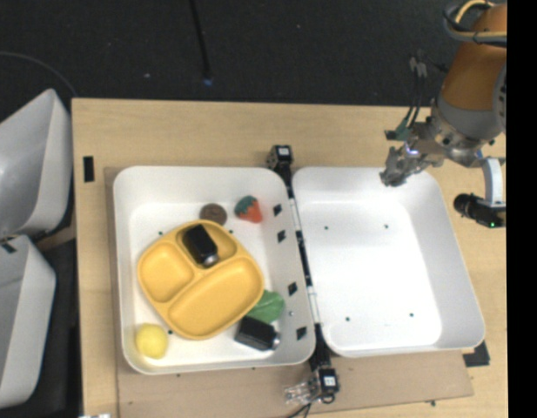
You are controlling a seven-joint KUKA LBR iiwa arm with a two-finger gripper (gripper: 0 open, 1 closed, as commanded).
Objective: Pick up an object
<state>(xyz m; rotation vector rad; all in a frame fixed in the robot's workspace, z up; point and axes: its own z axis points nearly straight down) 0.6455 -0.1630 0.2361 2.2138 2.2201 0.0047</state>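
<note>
Grey and orange, the arm (pixel 471 85) reaches in from the right and hangs its gripper (pixel 397 174) over the far rim of the right bin (pixel 385 264); nothing shows between its tips, and whether they are spread or pressed together cannot be told. All the objects lie well apart from it in the left bin (pixel 129 233): a yellow divided plate (pixel 198 287) carrying a black block (pixel 200 244), a brown disc (pixel 213 212), a strawberry toy (pixel 246 207), a yellow ball (pixel 151 340), a green piece (pixel 270 303) and another black block (pixel 255 333).
</note>
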